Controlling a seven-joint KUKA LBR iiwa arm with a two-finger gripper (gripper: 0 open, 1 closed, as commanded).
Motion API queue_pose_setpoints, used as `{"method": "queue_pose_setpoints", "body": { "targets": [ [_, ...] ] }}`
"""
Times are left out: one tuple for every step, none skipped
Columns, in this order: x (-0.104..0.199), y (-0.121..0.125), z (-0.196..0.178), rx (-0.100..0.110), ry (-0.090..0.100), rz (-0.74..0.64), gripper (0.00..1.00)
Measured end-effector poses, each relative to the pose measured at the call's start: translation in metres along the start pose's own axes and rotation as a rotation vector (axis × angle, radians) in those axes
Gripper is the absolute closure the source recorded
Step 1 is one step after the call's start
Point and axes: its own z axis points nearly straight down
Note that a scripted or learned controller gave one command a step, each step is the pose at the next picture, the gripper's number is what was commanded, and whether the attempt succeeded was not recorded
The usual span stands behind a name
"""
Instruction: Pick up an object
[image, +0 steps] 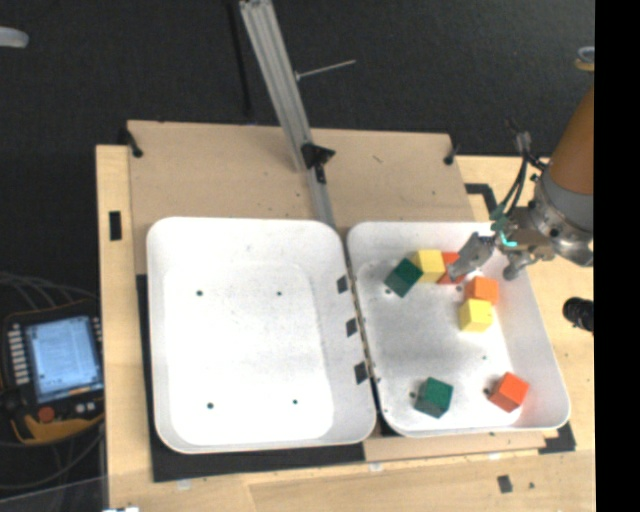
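We see small matte cubes in the glossy right bin (530, 330): two green cubes (403, 277) (434, 397), two yellow (431, 263) (476, 315), two orange (483, 290) (508, 391). The gripper (492, 258) hangs over the upper cluster, fingers spread, gripping nothing; a reddish piece (452, 266) beneath is partly hidden.

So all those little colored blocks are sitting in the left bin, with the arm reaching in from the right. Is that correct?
Not quite. The camera view shows the blocks, such as a green block and a yellow block, in the right bin, not the left bin. The arm does reach in from the right.
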Motion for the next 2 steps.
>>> {"method": "queue_pose_setpoints", "body": {
  "targets": [
    [0.005, 0.007, 0.055, 0.005, -0.002, 0.004, 0.00],
    [0.010, 0.001, 0.102, 0.005, -0.002, 0.003, 0.00]
  ]
}}
